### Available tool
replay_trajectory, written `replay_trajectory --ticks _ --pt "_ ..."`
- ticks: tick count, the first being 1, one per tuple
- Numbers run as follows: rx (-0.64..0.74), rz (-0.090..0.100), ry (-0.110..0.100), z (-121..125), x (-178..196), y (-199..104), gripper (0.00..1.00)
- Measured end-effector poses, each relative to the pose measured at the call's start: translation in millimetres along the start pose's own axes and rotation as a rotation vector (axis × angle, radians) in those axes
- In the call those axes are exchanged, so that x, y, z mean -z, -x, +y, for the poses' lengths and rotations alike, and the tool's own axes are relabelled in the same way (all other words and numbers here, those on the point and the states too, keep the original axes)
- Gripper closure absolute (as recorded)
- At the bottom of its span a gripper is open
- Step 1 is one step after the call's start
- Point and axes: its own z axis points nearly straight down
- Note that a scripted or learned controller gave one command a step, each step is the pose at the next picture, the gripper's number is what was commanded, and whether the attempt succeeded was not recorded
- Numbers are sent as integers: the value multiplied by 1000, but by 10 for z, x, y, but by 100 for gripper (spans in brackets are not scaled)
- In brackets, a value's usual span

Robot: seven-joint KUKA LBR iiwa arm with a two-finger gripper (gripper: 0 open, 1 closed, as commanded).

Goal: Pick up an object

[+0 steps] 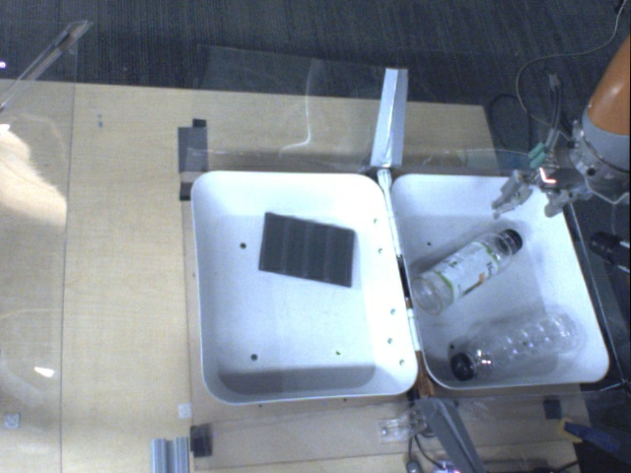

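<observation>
Over the right bin's (582, 294) far edge my pincer (532, 193) hangs spread and empty; the labelled bottle (465, 268) lies near at seven o'clock, long axis running two to eight.

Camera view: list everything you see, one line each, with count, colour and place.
Bins: two, white, side by side on the bench.
Mat: one, dark grey, ribbed, lying flat in the left bin, toward its far half.
Labelled bottle: one, clear with a pale label and a black cap, lying slantwise in the middle of the right bin.
Plain bottle: one, clear with a black cap, lying along the near side of the right bin.
Bench: one, light wood, under both bins.
Divider post: one, grey metal, behind where the bins meet.
Arm: one, grey and orange, at the right edge.
Pincer: one, metal, above the right bin's far right corner.
</observation>
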Motion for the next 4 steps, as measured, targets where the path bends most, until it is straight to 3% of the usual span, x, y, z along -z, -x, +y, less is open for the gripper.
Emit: replay_trajectory --ticks 1,2,3,4 --pt "56 0 -1 -93 -1483 471 0" --pt "298 -1 6 -577 -1582 -17 0" --pt "460 -5 17 -644 -1587 -665 0" --pt "458 -10 30 -600 -1451 -663 100"
